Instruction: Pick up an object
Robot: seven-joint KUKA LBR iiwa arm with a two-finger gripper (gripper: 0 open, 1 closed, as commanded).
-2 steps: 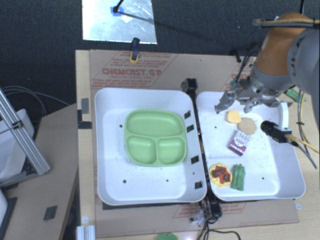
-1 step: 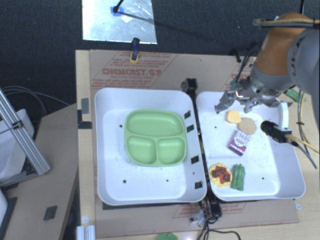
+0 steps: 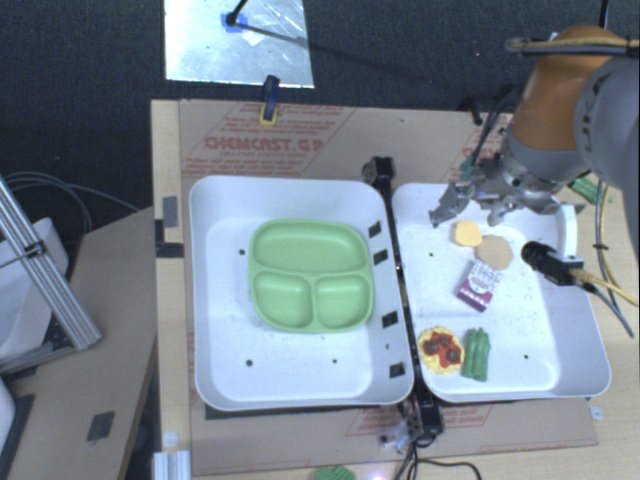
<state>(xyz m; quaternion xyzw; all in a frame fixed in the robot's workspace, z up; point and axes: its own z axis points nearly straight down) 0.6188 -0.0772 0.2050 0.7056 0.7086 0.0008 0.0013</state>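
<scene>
Yellow toy food (image 3: 466, 233) lies in right bin (image 3: 570, 318), not yet picked; gripper (image 3: 478, 204) just above, released, w/ nothing between.

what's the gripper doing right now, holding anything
gripper: open, holding nothing, fingers spread above the right bin beside the yellow piece.
</scene>
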